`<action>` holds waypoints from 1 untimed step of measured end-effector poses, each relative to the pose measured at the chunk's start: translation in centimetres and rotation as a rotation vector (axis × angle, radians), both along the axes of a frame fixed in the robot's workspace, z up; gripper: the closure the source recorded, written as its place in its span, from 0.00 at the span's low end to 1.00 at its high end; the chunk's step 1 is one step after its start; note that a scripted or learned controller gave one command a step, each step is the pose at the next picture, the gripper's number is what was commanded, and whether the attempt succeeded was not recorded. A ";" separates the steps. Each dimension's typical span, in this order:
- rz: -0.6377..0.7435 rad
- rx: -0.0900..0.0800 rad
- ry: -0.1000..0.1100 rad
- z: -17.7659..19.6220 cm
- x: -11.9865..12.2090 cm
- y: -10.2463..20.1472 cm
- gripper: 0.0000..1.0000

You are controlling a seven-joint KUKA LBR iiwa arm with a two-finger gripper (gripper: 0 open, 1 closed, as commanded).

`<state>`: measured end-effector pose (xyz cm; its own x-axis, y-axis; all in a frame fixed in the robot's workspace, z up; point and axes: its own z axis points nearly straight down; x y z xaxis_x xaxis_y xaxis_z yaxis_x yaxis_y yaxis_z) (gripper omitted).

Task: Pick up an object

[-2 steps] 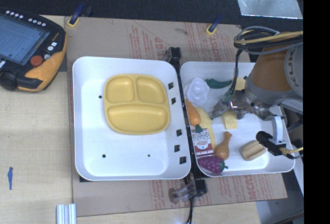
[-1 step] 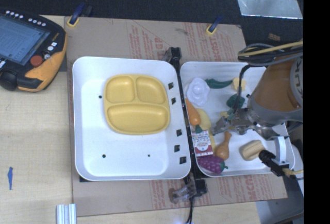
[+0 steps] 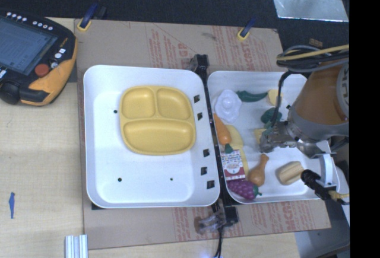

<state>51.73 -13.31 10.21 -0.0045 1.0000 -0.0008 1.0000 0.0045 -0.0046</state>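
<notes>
At the far left of the surface [image 3: 41, 150] lies a teach pendant [image 3: 32, 64] with a dark screen and an orange-yellow edge. Next comes the left bin [image 3: 101, 180], which holds a yellow divided plate [image 3: 158, 120] lying flat in its upper middle part. Black clips run along the seam between the two bins.

The right bin [image 3: 252, 77] carries the loose objects. Along its left wall, from top to bottom, lie a clear crumpled plastic piece [image 3: 227, 105], an orange carrot [image 3: 221, 130], a small printed packet [image 3: 233, 165] and a bunch of purple grapes [image 3: 242, 190]. Farther right a tan drumstick-shaped toy [image 3: 259, 171] lies tilted, and a green pepper-like piece [image 3: 252, 95] sits near the top wall. A tan bread-like block [image 3: 288, 172] rests near the bottom right corner.

The claw [image 3: 274, 137] hangs low over the middle of the right bin, beneath the grey arm with its orange band [image 3: 317, 99]. A dark green object [image 3: 272, 115] lies just above the claw, touching or nearly so. The drumstick toy is just below the claw and the bread-like block sits below and to its right, both apart from it. Whether the claw is parted or closed cannot be told, nor whether it grips anything.
</notes>
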 end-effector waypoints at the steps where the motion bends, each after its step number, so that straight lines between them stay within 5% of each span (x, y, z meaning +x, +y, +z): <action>1: 0.000 0.000 0.000 0.0 0.0 0.0 0.00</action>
<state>51.72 -13.30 10.17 -0.0042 1.0000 -0.0008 1.0000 0.0042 -0.0044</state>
